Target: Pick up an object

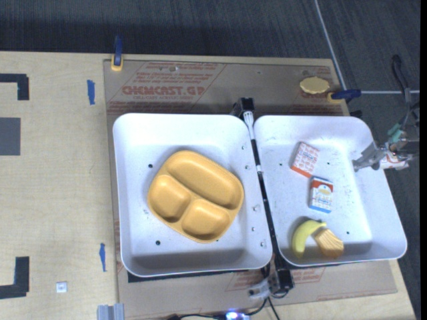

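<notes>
Your tool (369, 157) sits at the right bin's (393, 209) right rim, over nothing; whether it is open cannot be told. Inside that bin, you see two small cartons, one (305, 159) upper, one (321, 195) just below, well apart from the banana (303, 235) touching a tan block (329, 242). The left bin (133, 179) carries a yellow divided tray (194, 195).

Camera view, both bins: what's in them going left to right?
Yellow divided tray in the left bin → in the right bin: banana → red-and-white card → small box. The tan piece beside the banana overlaps the box's span, so it is left out.
</notes>
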Motion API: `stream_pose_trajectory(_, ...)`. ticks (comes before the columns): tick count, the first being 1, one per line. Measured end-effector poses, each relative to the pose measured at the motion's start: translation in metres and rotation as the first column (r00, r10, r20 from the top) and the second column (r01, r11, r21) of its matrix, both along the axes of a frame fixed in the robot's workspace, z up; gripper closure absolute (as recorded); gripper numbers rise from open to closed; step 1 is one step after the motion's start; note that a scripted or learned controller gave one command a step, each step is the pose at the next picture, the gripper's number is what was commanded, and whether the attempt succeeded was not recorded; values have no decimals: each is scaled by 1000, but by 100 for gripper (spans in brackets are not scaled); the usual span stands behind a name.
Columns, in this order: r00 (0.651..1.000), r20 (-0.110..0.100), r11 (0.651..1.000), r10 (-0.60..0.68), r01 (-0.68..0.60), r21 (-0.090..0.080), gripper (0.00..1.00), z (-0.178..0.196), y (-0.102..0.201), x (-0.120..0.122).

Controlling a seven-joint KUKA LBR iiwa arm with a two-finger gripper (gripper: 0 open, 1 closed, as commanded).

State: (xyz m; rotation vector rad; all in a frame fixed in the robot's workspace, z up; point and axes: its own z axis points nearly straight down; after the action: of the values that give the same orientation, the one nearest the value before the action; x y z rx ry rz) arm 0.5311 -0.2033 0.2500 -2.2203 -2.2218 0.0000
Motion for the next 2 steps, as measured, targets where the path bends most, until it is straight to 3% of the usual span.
stream_pose_trajectory(1, 1000, 1, 1000, -1, 1, 0, 0, -138, 7, 1)
stream_pose_trajectory(2, 1000, 4, 1000, -1, 1, -2, 100, -128, 7, 2)
